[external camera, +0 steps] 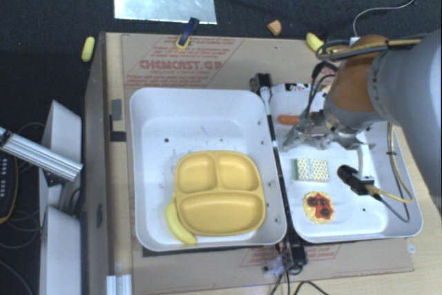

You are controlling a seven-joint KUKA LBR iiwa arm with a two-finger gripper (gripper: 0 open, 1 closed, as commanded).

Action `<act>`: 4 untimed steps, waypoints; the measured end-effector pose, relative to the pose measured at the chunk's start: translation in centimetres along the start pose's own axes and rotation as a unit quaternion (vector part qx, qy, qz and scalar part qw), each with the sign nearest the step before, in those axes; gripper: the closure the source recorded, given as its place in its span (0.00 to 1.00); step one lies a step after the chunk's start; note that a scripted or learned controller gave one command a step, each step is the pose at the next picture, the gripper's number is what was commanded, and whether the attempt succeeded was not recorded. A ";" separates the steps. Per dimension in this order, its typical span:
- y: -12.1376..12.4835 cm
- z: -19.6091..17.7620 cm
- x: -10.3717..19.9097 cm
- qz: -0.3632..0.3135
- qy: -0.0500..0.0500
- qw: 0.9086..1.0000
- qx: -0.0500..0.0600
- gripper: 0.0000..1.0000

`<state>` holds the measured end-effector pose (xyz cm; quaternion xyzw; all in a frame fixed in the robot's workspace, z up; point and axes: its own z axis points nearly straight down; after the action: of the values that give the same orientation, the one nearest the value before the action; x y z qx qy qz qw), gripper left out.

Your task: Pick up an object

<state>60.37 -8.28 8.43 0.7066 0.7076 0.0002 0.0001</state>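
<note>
My gripper (310, 137) hangs low over the back part of the right bin (397, 217), under the grey arm with its orange band (353, 85). A small orange stick-shaped toy (289, 119) lies just left of and behind the gripper, close to the bin's left wall. A white square with green dots (312, 168) rests in front of the gripper. Nearer the front lies a round toy pizza with red topping (319, 206). I see nothing held in the gripper.
The left bin (148, 148) holds a yellow divided plate (219, 191) with a banana (176, 223) along its front left. A black part on a yellow cable (353, 180) hangs beside the dotted square. Small yellow and orange bits lie on the cardboard and floor behind the bins.
</note>
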 end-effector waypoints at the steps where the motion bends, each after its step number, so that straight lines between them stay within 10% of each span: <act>1: 3.5 -0.1 -2.1 -0.001 -0.001 1.000 -0.001 0.00; 2: 5.8 -2.3 -1.5 -0.001 0.000 1.000 -0.002 0.00; 3: 1.4 0.0 -0.6 0.000 0.000 1.000 0.000 0.00; 4: 4.7 -0.1 -0.5 -0.001 0.000 1.000 -0.001 0.00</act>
<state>65.10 -8.77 8.49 0.7057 0.7085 0.0008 0.0010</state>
